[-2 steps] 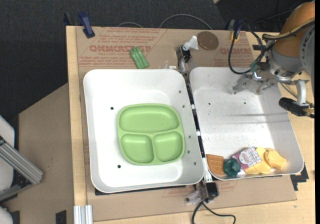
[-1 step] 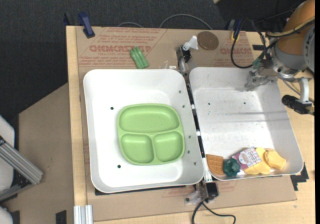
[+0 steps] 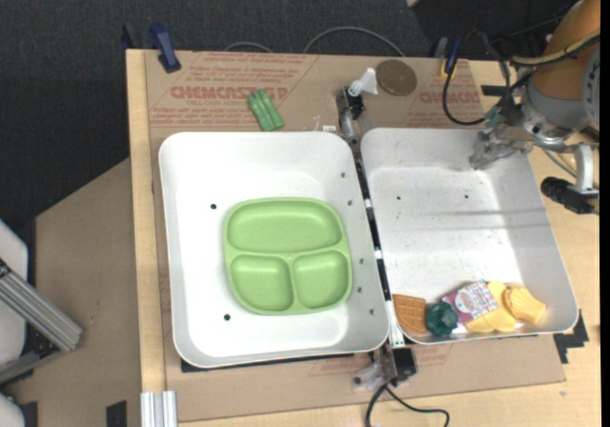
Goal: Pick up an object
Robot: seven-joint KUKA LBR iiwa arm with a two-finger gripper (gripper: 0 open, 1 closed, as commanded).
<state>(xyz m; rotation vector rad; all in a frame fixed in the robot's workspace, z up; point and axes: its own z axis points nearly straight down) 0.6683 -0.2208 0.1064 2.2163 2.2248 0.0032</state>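
Right bin (image 3: 448,215) floor is open across its upper and middle area. Toys (image 3: 472,309) crowd its near edge. A green tray (image 3: 286,255) occupies the left bin (image 3: 191,177) centre.

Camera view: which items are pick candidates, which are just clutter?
Job:
- small toys piled at right white bin's near edge: brown waffle piece, dark green lump, pink packet, yellow pieces
- green divided plate in left white bin

Lying about:
- green clip
- brown disc

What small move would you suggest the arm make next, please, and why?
Probably swing the tool toward the near edge of the right bin, since it hangs at the bin's far right corner while the small toys sit clustered along the near wall.
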